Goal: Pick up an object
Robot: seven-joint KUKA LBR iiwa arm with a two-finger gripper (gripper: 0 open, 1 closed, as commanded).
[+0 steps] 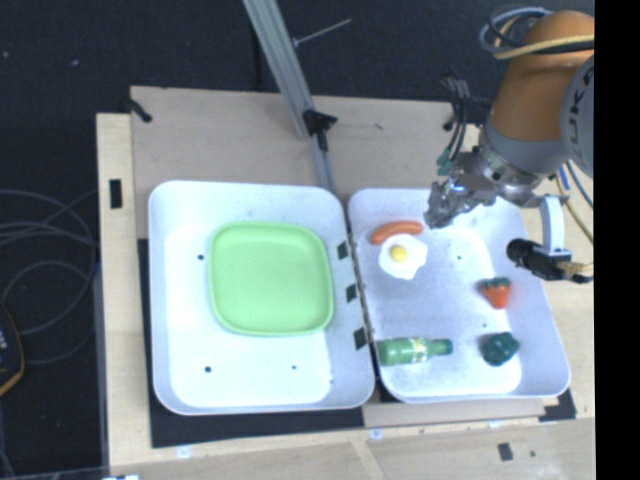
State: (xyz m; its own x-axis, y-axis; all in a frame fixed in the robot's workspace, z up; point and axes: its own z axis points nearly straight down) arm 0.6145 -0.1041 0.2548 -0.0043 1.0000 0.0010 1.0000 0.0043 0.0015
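Gripper (441, 211) hung low over the right bin's (530, 368) far edge, finger state impossible to tell; sausage (396, 231) lay just beside it, touching the fried egg (402, 257), so a clean pick probably needed a descent centred across the sausage, clear of the egg.

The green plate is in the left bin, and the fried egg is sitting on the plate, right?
Not quite. The green plate is in the left bin, but the fried egg isn't on it. The camera view shows the egg lying on the floor of the right bin, just below the sausage.
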